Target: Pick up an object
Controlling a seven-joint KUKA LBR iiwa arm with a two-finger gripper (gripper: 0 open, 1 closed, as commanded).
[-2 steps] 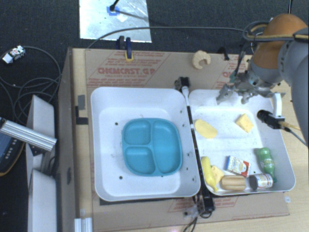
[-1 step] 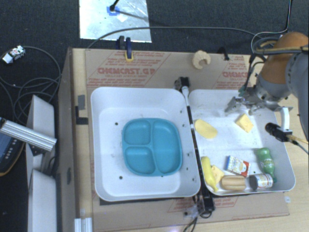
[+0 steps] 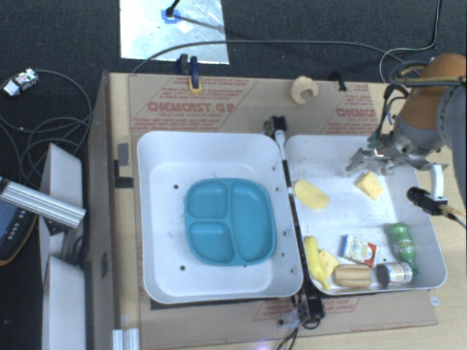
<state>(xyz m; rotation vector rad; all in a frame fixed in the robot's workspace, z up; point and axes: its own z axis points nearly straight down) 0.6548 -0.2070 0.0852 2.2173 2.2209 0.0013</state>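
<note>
**Two bins and their contents, with the gripper over the right bin**

Along the near wall of the right bin (image 3: 438, 268) lay a row of small items: a banana (image 3: 315, 259), a bread roll (image 3: 352, 275) touching it, a red-and-white carton (image 3: 358, 250) just behind the roll, a tin can (image 3: 395, 273) on its side, and a green bottle (image 3: 400, 241) beside the can. Nearer the bin's middle rested a pale yellow oval piece (image 3: 311, 195), close to the divider. Farther back sat a yellow cheese-like block (image 3: 371, 186), the item closest to the gripper (image 3: 371, 160). The gripper stood just behind that block; its fingers were spread apart and grasped nothing.

The left bin (image 3: 157, 159) contained a blue divided plate (image 3: 229, 220), lying flat near its centre, its three compartments bare.

Beyond both bins, on the brown board (image 3: 219, 97), lay a beige ring-shaped object (image 3: 304, 90) and a blue-and-yellow clamp (image 3: 191, 70) at the far edge.
</note>
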